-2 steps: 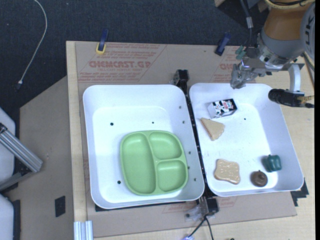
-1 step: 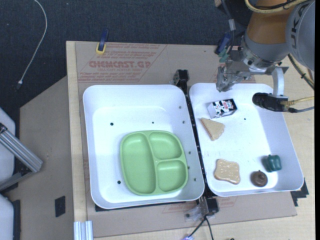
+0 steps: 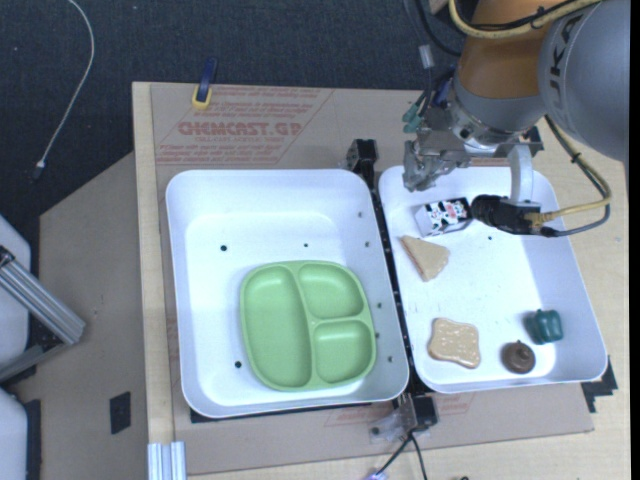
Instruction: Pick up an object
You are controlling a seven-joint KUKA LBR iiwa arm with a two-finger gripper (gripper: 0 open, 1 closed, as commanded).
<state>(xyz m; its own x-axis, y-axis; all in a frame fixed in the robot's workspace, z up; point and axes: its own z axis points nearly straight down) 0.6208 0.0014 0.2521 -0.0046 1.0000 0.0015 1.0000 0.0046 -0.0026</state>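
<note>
A pale green plastic plate with three compartments (image 3: 305, 324) lies in the lower middle of the frame, flat in the left shallow white bin (image 3: 200, 218). Both bins rest on a tan cardboard sheet printed with red lettering (image 3: 240, 118), with a small yellow and blue clamp (image 3: 204, 86) at its upper edge. A thin white cable (image 3: 75, 63) curves across the dark carpet (image 3: 60, 28) at upper left, and a grey metal rail (image 3: 35, 293) sits at the left edge

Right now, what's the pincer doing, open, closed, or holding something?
Pincer: over the far end of the right bin, nothing seen between its fingers; open or closed cannot be told.
</note>
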